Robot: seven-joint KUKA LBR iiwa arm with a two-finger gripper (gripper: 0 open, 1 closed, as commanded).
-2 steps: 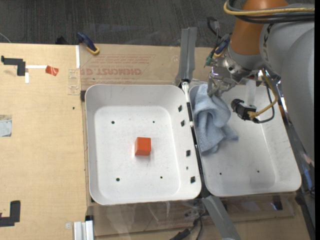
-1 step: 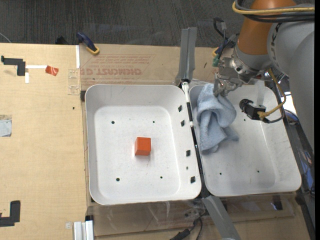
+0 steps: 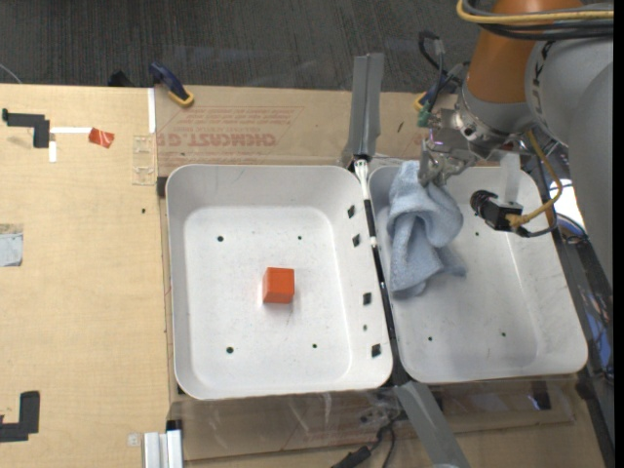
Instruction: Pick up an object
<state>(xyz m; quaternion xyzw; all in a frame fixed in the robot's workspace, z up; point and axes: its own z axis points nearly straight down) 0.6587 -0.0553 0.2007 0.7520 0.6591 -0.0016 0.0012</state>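
While the gripper (image 3: 436,167) sits at the top edge of the light blue cloth (image 3: 419,234) in the right bin (image 3: 507,330), right of frame centre, we cannot tell how its fingers stand, so we should lift slowly and perhaps check the cloth rises.

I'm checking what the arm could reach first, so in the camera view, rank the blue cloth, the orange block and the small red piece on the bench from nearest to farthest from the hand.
1. Blue cloth, right bin, directly at the hand.
2. Orange block, middle of the left bin.
3. Small red piece, far left on the bench.
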